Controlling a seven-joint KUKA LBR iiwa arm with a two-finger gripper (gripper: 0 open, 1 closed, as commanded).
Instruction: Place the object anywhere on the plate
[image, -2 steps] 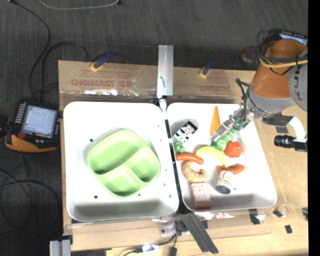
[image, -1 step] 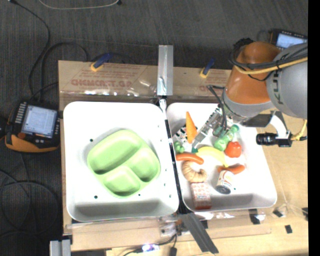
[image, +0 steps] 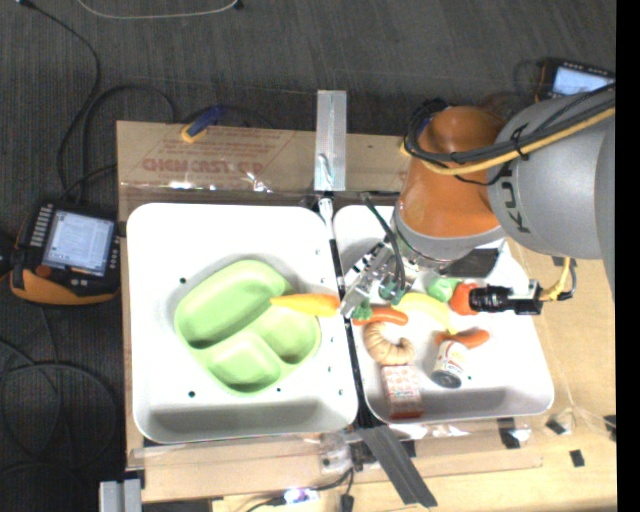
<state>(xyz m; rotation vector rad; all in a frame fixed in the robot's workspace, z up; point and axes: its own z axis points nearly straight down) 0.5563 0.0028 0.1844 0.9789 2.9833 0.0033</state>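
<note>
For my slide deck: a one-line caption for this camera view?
Gripper carrying an orange-yellow toy pepper over the green plate.

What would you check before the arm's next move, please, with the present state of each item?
1. The green plate lies flat in the left bin: ok.
2. The orange-yellow toy is over the plate: ok, it lies across the plate's right edge.
3. The toy is held between the fingers of the gripper: cannot tell, the contact is too small to make out.
4. The toy rests on the plate rather than hanging above it: cannot tell.
5. The other toys, such as the croissant and the small jar, stay in the right bin: ok.
</note>
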